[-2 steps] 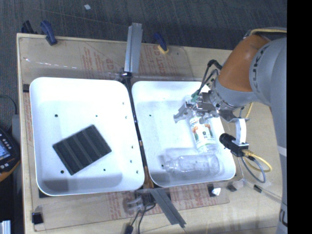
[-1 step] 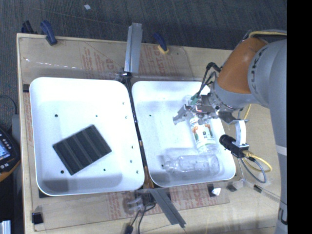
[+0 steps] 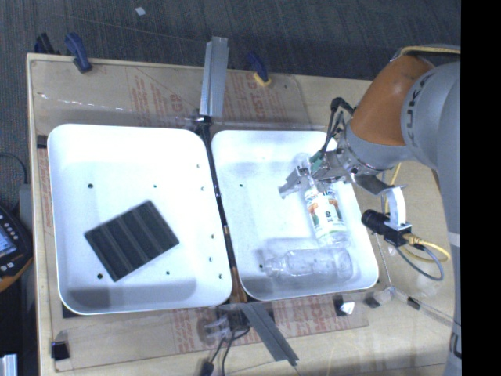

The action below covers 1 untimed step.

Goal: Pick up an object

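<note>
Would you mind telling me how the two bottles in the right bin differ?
The clear bottle is see-through; the white bottle is opaque with a coloured label. The clear bottle lies across the bin by its near wall; the white bottle runs lengthwise, its far end at the gripper. Both lie on their sides in the right bin.

Place: a robotics lab or test cell is indicated.
Bench: a pale board bench [image 3: 47, 92] is set on dark carpet [image 3: 313, 14].
Back edge of bench: blue clamps [image 3: 78, 53] and a metal bar [image 3: 213, 73] are fixed.
On bench: two white bins [image 3: 55, 143] are laid side by side.
Right of bench: a grey and orange arm [image 3: 407, 108] is seen, with its gripper [image 3: 311, 175] over the bench.
Left of bench: a control unit with a screen [image 3: 8, 245] is partly seen.
</note>
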Motion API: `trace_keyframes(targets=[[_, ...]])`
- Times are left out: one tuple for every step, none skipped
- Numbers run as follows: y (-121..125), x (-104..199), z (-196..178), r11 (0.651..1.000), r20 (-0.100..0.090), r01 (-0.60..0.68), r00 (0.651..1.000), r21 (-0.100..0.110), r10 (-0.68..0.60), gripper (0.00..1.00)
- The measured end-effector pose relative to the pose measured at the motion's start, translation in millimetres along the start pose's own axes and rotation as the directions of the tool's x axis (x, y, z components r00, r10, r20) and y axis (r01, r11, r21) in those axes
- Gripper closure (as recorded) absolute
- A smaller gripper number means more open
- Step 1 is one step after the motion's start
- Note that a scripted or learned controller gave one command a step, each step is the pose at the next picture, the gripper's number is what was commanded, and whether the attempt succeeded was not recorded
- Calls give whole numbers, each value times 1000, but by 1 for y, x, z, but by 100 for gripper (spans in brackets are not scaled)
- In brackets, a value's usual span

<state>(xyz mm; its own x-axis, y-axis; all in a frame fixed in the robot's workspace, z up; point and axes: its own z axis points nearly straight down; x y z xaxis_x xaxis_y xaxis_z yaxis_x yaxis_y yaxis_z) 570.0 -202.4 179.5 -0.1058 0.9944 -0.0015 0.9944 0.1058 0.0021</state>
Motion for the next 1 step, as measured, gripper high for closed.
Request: trace_keyframes(targets=[[8,-7,26,998,-4,57,998,5,-57,0]])
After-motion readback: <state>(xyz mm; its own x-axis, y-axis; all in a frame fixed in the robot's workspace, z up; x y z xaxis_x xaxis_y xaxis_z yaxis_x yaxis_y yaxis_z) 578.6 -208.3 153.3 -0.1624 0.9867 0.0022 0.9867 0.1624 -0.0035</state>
